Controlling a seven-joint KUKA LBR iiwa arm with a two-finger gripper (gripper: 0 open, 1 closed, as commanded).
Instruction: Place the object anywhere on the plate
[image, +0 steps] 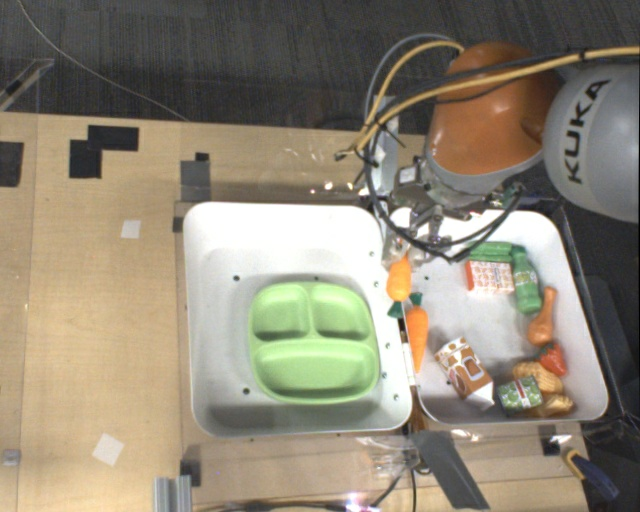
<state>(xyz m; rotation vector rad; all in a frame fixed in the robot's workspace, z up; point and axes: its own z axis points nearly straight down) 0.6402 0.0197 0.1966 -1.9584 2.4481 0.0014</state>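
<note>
Starting nearest the camera: the green plate (314, 340) sits in the left bin (215, 300), three compartments, nothing on it yet. In the right bin (580, 330), around 5 o'clock from the plate's far corner, there's a little brown-and-white carton (463, 366) and a pile of toy food (535, 390) in the near corner.

The ones I'd bet on are the two toy carrots. One carrot (416, 335) lies along the divider between the bins, tip pointing to 6 o'clock. The other, an upper carrot (399, 279), hangs right under the gripper (408, 245) at its 6 o'clock, touching or nearly so. Whether it's pinched I honestly cannot tell; the wrist hides that.

Handling-wise these look like hard, light plastic: stiff, smooth, tapered, so probably slippery toward the tip. I'd grab across the fat orange shoulder, not the green top.

Farther back: a red-and-green box (497, 272) and a brown pear-like piece (543, 318).
</note>
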